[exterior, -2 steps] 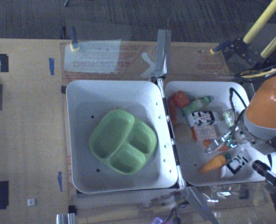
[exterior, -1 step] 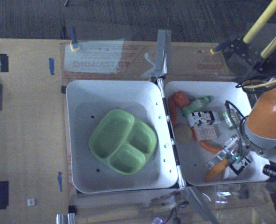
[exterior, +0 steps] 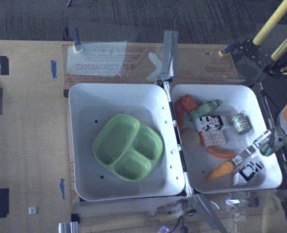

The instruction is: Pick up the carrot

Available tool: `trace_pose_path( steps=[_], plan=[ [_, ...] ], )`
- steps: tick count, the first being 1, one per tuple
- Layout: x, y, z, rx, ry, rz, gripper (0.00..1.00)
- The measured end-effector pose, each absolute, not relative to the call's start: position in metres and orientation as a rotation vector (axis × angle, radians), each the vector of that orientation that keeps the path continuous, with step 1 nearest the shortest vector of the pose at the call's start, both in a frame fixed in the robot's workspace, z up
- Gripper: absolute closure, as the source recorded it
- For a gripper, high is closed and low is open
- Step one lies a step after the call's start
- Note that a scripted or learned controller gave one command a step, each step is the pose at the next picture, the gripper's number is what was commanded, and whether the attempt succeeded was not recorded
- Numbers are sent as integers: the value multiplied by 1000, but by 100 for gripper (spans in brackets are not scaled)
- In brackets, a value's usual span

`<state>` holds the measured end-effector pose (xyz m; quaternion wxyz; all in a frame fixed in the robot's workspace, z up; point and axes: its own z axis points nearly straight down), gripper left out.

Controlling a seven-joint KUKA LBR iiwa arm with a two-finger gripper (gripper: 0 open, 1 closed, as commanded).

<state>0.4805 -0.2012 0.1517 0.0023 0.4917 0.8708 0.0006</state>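
Jaws [exterior: 238,160] touch your carrot's [exterior: 220,171] thick end; you cannot tell whether they pinch it. An orange sausage [exterior: 220,153] lies just above.

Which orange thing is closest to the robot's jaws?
The carrot, the yellow-orange pointed one lying lowest in the right bin. Its thick end reaches the gripper. The redder sausage-shaped piece lies just above it.

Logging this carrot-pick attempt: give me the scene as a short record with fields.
target: carrot, lying in the right bin, near its front edge
claw: claw at the carrot's thick end, low in the right bin
neighbours: red sausage-like item just behind the carrot; small milk carton farther back
left bin: left bin holds a green divided plate
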Motion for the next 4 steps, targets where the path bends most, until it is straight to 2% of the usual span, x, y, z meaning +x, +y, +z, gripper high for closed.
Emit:
trace_pose_path(
  steps=[1,2,3,4],
  plan=[
    [480,-105,99,1148,2921,2,0],
    [481,-161,173,796,3032,1,0],
    [482,-148,87,196,3128,1,0],
    [481,-158,156,573,3082,1,0]
  ],
)
